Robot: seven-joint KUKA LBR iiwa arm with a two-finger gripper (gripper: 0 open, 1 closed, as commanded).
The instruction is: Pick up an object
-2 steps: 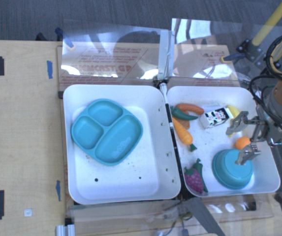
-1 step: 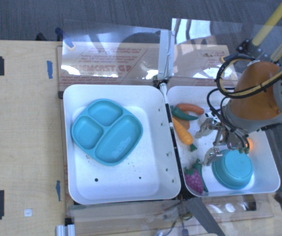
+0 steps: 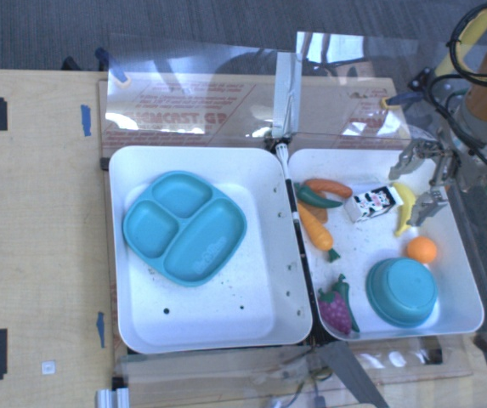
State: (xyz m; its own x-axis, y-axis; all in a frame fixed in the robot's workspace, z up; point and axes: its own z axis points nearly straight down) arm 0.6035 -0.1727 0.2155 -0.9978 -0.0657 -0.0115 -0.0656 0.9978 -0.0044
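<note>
On the worktop's right white bin (image 3: pixel 468 308), our open fingers (image 3: pixel 420 181) hover beside the small yellow plastic banana (image 3: pixel 406 206), which we judge light, stiff, slippery, best pinched mid-curve.

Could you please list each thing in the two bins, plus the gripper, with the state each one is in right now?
Divided plate: upright, lying flat in the left bin.
Bowl: upside down, right bin.
Orange: loose, beside the bowl.
Banana: lying under the gripper.
Milk carton: on its side.
Carrot: lying flat.
Grapes: lying by the divider.
Gripper: open, holding nothing, above the banana.
</note>
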